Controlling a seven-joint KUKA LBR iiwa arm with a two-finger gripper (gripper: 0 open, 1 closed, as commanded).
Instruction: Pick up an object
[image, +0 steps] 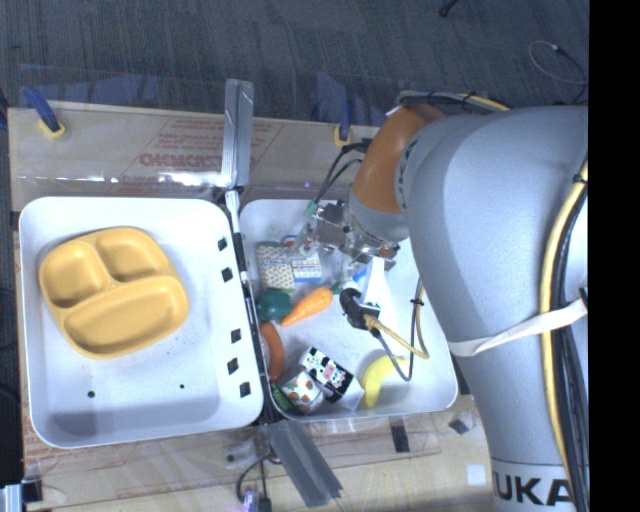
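My gripper (327, 236) is low over the back of the right bin (432, 330), under the orange wrist band. It hangs just above a patterned packet (288, 268). An orange carrot (308, 305) lies a little in front of it, beside a dark green piece (272, 302). Nothing shows as lifted off the bin floor. A yellow banana (377, 381) lies near the bin's front right corner.
Along the right bin's front left lie a reddish piece (272, 350), a black-and-white patterned block (328, 372) and a small can (300, 392). The left bin (130, 400) holds a yellow divided plate (112, 290). The arm's grey body covers the right side.
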